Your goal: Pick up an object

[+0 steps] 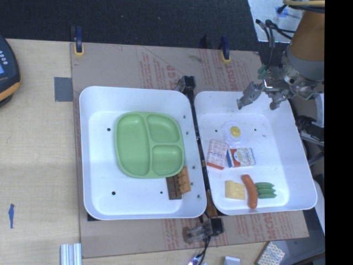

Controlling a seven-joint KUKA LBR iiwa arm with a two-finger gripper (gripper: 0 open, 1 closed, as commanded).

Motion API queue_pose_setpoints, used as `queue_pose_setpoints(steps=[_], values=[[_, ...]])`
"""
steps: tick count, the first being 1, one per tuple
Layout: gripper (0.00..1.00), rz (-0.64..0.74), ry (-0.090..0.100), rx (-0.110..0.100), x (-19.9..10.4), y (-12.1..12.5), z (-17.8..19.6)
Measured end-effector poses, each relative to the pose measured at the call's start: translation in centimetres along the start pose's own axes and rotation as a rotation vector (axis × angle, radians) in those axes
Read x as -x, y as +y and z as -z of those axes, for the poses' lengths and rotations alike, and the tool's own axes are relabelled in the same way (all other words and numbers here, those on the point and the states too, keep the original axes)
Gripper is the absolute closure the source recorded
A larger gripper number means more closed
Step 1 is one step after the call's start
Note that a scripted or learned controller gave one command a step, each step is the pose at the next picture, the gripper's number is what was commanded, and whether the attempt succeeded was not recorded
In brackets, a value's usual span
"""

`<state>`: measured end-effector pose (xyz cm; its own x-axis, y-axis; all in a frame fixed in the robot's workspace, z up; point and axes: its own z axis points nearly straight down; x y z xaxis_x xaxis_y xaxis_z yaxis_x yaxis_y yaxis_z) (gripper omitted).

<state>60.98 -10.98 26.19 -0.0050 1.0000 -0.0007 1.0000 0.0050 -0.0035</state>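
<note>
Toy food pieces lie in the right bin [298,148], none lifted. Fried egg toy [235,131] sits near bin centre, upper part. Below it two small snack packets [217,154] and [242,157], side by side, touching or nearly so. Toward the near edge: yellow cheese wedge [234,190], orange-red sausage [249,191] just right of it, green bean pod [265,190] touching the sausage's right side. Gripper [258,96] hangs over the far edge of the right bin, above the egg and well apart from it; fingers spread, released, nothing between them. Arm comes in from the right, orange band [309,29] above the wrist. Left bin [94,148] holds a green divided plate [149,144], three compartments, flat. Brown waffle-like block [178,184] lies just by the plate's near right corner, against it. Both bins rest on a cardboard sheet [138,59] on the counter [33,148].
</note>
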Motion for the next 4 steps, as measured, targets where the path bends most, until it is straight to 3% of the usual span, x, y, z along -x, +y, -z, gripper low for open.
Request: queue_pose_setpoints(steps=[2,3,4], values=[[0.0,0.0,0.0,-0.008,1.3,-0.5,-17.5],[0.0,0.0,0.0,0.005,1.3,4.2,-16.9],[0.0,-0.002,0.0,-0.004,0.0,1.0,-17.0]])
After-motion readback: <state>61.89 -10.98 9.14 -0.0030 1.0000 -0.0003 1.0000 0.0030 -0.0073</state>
